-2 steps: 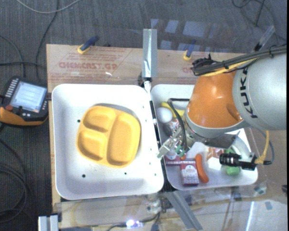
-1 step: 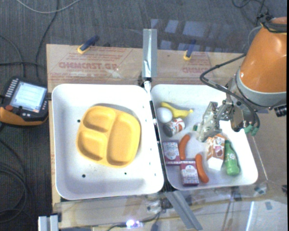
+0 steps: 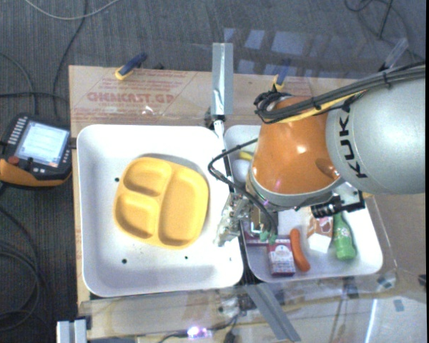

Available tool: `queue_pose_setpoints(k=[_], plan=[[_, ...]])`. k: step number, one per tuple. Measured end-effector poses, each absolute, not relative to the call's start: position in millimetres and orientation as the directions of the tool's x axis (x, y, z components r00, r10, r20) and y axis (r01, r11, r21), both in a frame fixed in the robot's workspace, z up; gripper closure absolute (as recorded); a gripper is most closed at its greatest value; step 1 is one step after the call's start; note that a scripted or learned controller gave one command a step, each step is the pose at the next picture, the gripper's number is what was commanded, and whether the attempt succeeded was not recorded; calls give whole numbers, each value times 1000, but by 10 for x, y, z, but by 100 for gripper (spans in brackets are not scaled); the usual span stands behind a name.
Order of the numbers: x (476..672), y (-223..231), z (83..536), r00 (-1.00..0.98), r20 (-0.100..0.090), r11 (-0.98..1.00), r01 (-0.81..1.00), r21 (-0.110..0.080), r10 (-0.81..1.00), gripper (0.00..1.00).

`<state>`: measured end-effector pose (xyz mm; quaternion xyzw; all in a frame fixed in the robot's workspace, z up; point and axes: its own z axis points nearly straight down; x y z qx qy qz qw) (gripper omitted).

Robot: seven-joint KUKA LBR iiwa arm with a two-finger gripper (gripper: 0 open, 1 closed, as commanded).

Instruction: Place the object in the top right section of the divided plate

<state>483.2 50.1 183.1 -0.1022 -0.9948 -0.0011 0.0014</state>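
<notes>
A view from above is looking down on a bench (image 3: 93, 84) carrying two shallow white bins side by side. The left bin (image 3: 93, 263) is taking up the middle left of the frame. A yellow divided plate (image 3: 161, 201) is lying in its centre, slightly turned, with two small sections on its left side and one large section on its right. All three sections are showing bare yellow.

The grey arm (image 3: 386, 134) with its orange band (image 3: 297, 152) is reaching in from the right of the frame and is covering most of the right bin (image 3: 375, 259). The gripper (image 3: 232, 224) is hanging below the orange band, right over the strip where the two bins meet, just beside the right edge of the plate. It is too small and cluttered to tell whether its fingers are apart or together, or whether anything is between them.

In the uncovered lower part of the right bin, several small things are lying close together, to the right of the gripper: a dark red box (image 3: 281, 257), an orange-red sausage (image 3: 299, 250), a white block (image 3: 319, 241) and a green bottle (image 3: 343, 239). Which of them is the task's object cannot be told. All are lying apart from the plate.

At the far left of the frame, off the bench, a handheld control tablet (image 3: 36, 148) with a lit screen is resting on the dark carpet (image 3: 129, 13).
</notes>
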Motion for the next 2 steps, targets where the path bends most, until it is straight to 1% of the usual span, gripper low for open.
queue_pose_setpoints(k=[1, 2], plan=[[4848, 1261, 3364, -936, -3, 936, 352, 1, 352, 100], [4830, 1553, 1860, -966, 3, 966, 257, -1, 257, 100]])
